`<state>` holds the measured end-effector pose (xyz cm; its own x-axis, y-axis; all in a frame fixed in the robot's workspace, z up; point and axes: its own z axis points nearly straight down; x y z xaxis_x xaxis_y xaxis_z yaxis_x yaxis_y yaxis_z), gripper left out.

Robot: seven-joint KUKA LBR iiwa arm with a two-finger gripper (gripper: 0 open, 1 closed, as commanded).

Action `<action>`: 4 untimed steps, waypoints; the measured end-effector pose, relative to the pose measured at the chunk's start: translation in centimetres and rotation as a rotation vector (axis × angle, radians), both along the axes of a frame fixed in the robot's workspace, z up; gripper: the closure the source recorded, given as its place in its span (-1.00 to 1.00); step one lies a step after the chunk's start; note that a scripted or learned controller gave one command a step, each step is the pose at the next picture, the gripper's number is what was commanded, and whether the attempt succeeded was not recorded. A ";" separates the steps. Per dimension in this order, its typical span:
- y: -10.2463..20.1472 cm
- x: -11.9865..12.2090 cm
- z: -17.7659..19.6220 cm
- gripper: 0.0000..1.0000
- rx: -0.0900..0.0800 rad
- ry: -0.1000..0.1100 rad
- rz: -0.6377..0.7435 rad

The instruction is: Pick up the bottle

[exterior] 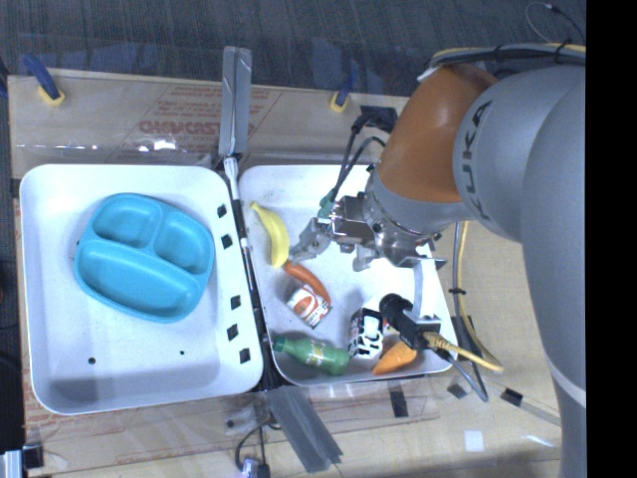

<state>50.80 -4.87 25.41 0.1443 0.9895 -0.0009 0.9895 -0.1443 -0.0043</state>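
Lying near the right bin's front wall, glossy green bottle [311, 355]; hand [333, 237] spread, empty.

Two white bins [40, 297]; one blue tray [144, 257], banana [271, 233], carrot [309, 281], can [309, 307], green bottle [314, 355].

This is a robotics lab, a test cell set up for picking trials. A large grey industrial arm [518, 157] with an orange band reaches over a wooden bench [149, 113] that carries two shallow white bins [40, 267] side by side, clamped at the edges with blue clips [45, 80]. The bins hold toy-like props: a blue divided plate [144, 255], a banana [272, 232], a green bottle [311, 355]. Loose cables [468, 342] trail across the bench, and dark carpet [299, 18] lies beyond.
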 end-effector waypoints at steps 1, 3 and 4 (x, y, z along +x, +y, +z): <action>0.5 -3.0 6.1 -1.00 -0.001 -0.003 -0.093; 1.1 -3.2 -6.5 -1.00 0.002 0.003 0.307; 6.7 -3.2 -6.5 -1.00 0.002 0.003 0.384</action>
<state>47.62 1.82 18.92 -0.2373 0.9714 0.0017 0.9714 0.2373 -0.0070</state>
